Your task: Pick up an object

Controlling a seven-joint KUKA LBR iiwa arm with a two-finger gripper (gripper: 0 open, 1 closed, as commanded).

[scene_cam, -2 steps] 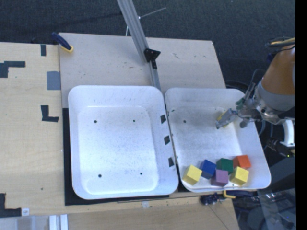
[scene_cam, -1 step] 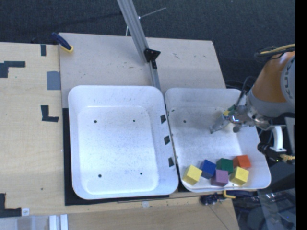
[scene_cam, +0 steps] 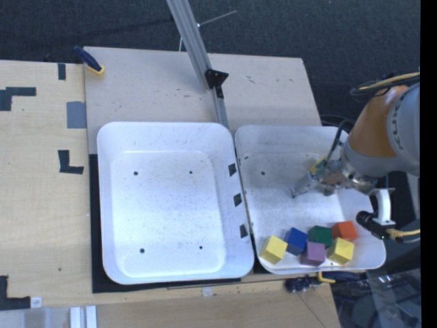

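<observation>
Camera view from above gives you a little pile of foam-looking cubes along the near edge of the right bin (scene_cam: 273, 142): a yellow cube (scene_cam: 274, 249) at the left end, then a blue cube (scene_cam: 296, 240), a purple cube (scene_cam: 315, 252), a green cube (scene_cam: 319, 235), a second yellow cube (scene_cam: 342, 251) and an orange cube (scene_cam: 345, 230) at the right. They're packed close, several touching. The gripper (scene_cam: 304, 187) sits above that cluster, over the middle of the same bin, well clear of the cubes, and honestly you can't tell what state it's in from this angle. Nothing visible in its grasp. The grey arm (scene_cam: 382, 132) with its orange band comes in from the right. The left bin (scene_cam: 109, 142) sits right beside it.
</observation>
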